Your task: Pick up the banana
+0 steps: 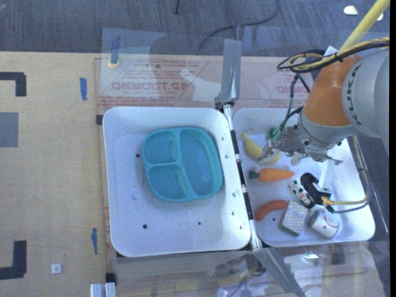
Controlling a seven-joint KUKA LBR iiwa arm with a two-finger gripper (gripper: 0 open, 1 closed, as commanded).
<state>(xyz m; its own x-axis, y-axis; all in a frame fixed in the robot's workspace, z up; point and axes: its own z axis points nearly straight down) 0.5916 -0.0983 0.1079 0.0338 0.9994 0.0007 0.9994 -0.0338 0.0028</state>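
cup (pixel 324 223) front, tool (pixel 276 151) by banana (pixel 252 145)

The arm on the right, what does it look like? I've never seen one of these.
The arm is a rounded grey tube with a wide orange band above the wrist and dark lettering on its shell. Black and yellow cables loop over it, and a grey metal gripper sits at its end.

We note the gripper (pixel 276 148) low in the right bin (pixel 365 224), at the right end of the banana (pixel 253 146). Just nearer lies a carrot (pixel 275 174), then a red sausage (pixel 270 209). The left bin (pixel 124 228) holds a teal divided plate (pixel 182 164). A white cup (pixel 323 221) rests in the right bin's near corner.
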